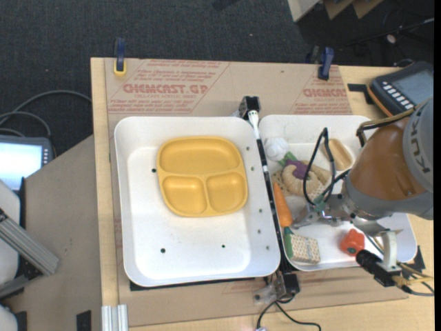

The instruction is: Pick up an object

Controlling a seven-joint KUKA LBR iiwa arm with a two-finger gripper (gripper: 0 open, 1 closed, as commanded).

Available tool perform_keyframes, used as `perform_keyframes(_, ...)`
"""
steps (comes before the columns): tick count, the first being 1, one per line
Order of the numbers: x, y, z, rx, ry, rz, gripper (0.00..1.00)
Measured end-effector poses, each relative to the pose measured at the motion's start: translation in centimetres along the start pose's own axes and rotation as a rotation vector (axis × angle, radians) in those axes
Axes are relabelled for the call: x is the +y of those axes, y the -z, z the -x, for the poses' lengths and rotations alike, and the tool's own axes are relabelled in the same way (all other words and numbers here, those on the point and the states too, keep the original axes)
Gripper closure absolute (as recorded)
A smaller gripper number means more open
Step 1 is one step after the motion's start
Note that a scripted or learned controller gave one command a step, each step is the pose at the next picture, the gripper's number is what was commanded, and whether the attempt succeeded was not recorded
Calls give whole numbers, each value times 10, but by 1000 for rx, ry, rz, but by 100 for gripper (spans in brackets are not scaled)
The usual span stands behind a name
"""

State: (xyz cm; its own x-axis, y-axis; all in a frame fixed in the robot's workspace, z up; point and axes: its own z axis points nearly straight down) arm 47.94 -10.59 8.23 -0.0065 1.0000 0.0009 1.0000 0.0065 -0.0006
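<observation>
Arm low over the right bin's clutter; the gripper's state cannot be told.

The right shallow white plastic bin [406, 234] holds a loose heap: a slim orange carrot-shaped toy [282, 205] lying along its left wall, a speckled pale rectangular sponge-like block [304, 248] at the near left corner, a small glossy red-orange piece [353, 241] toward the near right, a white rounded lump [276, 147] at the far left, and a tan fuzzy soft toy [308, 180] with a purple bit beside it. The metal gripper [318, 211] sits among these, just right of the carrot, under the grey arm's orange band [381, 163]. In the left white bin [138, 205] rests a smooth yellow three-compartment plate [202, 175], upright and flat.
</observation>
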Motion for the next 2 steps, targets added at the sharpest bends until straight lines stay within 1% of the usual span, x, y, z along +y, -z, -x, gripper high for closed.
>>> perform_keyframes(1, 95, 3, 2, -3, -2, 8, 0)
perform_keyframes(2, 111, 2, 18, -3, -5, 4, 0)
